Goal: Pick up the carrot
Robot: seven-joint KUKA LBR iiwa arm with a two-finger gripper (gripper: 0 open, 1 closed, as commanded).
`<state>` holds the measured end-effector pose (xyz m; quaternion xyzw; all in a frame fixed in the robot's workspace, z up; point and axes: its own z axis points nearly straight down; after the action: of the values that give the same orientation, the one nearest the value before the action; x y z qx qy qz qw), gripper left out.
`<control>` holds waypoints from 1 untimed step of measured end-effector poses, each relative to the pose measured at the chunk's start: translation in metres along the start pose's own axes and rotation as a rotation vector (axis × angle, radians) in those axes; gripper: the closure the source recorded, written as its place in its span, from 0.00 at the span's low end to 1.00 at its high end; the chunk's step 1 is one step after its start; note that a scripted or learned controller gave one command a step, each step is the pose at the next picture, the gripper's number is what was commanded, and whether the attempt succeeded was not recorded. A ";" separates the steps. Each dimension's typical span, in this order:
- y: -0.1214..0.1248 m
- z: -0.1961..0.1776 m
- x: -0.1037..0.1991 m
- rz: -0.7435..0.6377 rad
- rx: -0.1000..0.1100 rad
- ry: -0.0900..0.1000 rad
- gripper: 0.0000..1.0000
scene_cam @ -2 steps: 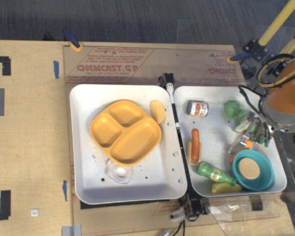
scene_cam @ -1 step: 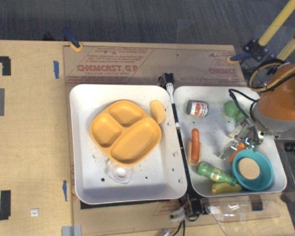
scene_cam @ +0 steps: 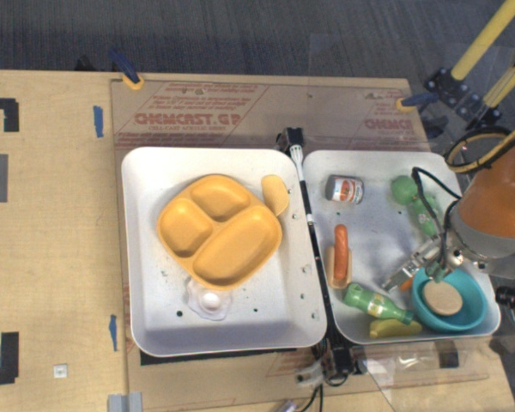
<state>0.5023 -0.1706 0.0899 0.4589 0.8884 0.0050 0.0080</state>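
The carrot point(scene_cam: 340, 257) is a short orange piece lying lengthwise near the left wall of the right bin point(scene_cam: 369, 168). My gripper point(scene_cam: 406, 275) hangs low over the same bin, to the right of the carrot and a clear gap away from it. It sits just left of a teal bowl point(scene_cam: 463, 309), and nothing shows in its grasp. The grey arm with its orange band point(scene_cam: 496, 202) reaches in from the right.
A green bottle point(scene_cam: 374, 302) and a small yellow piece point(scene_cam: 383, 327) lie just below the carrot. A can point(scene_cam: 344, 189) and a green toy point(scene_cam: 412, 197) sit at the bin's back. The left bin point(scene_cam: 146, 256) holds a yellow divided plate point(scene_cam: 221, 228).
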 end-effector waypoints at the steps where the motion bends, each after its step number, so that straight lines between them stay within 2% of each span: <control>1: 0.017 -0.001 0.050 0.202 0.005 -0.004 0.00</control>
<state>0.4875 -0.1200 0.0904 0.5462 0.8376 0.0026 0.0080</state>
